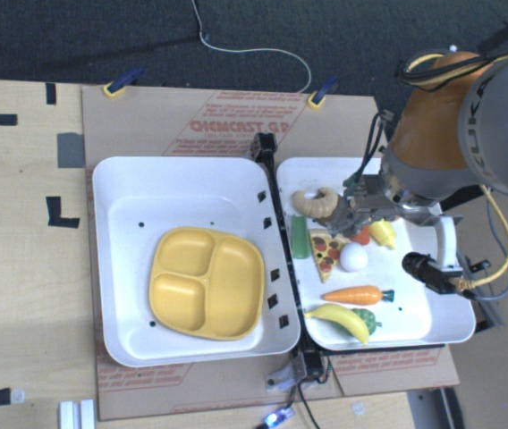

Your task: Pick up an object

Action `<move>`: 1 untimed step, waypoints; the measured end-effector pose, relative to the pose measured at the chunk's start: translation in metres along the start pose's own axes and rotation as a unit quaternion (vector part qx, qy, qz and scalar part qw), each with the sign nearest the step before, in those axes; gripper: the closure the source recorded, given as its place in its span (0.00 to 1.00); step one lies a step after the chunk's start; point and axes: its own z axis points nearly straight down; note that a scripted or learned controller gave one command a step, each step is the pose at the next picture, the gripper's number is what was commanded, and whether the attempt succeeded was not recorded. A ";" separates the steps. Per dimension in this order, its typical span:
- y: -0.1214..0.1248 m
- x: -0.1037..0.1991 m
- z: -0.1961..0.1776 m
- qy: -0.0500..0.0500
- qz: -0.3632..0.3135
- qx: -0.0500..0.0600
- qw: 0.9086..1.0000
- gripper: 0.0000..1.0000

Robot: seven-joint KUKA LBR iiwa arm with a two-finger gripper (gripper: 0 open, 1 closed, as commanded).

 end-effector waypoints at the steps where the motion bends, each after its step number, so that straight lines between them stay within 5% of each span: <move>1: -0.011 -0.010 0.014 -0.001 0.003 0.001 1.000 1.00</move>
